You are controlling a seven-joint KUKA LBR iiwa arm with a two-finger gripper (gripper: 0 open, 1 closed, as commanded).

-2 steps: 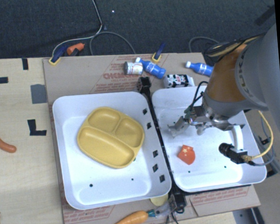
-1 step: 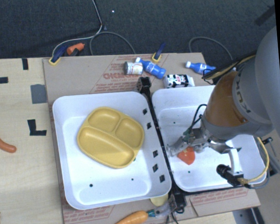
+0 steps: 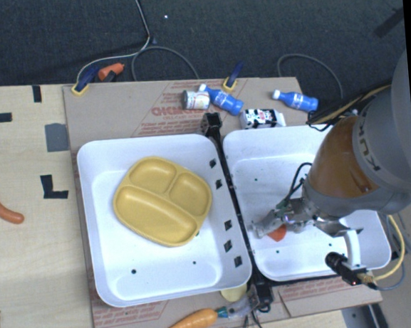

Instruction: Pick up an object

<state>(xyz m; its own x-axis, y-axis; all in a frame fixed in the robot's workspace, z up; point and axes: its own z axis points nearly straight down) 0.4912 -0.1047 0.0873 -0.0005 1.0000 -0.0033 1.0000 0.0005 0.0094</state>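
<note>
While the fixed overhead camera looked down at a slant on the bench, two shallow white bins sat side by side on brown cardboard. Within the left bin [image 3: 95,205] lay a yellow divided plate [image 3: 163,200], tilted diagonally and well apart from the arm. Across the divider, the right bin [image 3: 258,148] held the grey arm [image 3: 366,160], which reached in from the right, its orange band just above the wrist. Low over the bin floor was the gripper [image 3: 275,225], near the bin's left wall. Just beside its tip, apparently touching it, lay a small red-orange object [image 3: 277,234] on the white floor. Whether the gripper was open or closed could not be told, because the wrist hid the tip from above.

Outside the bins, a carrot [image 3: 193,321] lay along the near edge, a sausage [image 3: 3,208] rested far left, and small bottles [image 3: 223,99] were scattered beyond the far rims.

Judging from this, the likeliest failure was a miss: the red-orange piece seemed to lie beside the tip rather than squarely under it, so a close might nudge it away or catch only its edge.
</note>
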